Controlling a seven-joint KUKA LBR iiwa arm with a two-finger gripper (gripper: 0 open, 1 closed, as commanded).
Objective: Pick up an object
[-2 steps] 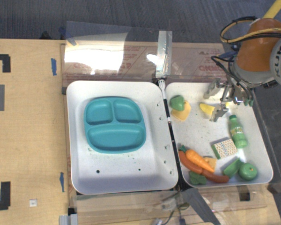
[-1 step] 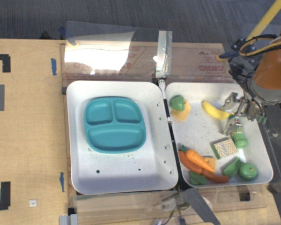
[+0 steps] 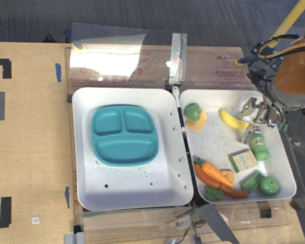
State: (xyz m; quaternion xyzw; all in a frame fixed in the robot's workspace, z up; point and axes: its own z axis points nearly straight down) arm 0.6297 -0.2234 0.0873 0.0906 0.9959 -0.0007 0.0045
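Note:
My gripper (image 3: 258, 120) hangs low over the upper right part of the right bin (image 3: 291, 166), below the orange band of the arm. A yellow banana (image 3: 232, 119) lies just to its left, touching or nearly touching it. A green bottle-like toy (image 3: 259, 150) lies just below the gripper. Further down are a patterned cracker box (image 3: 244, 160), an orange carrot (image 3: 211, 172), a red sausage (image 3: 233, 191), a green pod (image 3: 251, 181) and a green apple (image 3: 269, 186). A green and yellow toy (image 3: 194, 114) sits at the bin's upper left. I see nothing held in the gripper.
The left bin (image 3: 86, 187) holds a teal divided plate (image 3: 124, 135). A raised rim (image 3: 183, 136) separates the two bins. A clear plastic sheet and a metal post (image 3: 177, 60) stand behind them. Cables (image 3: 267, 47) hang near the arm.

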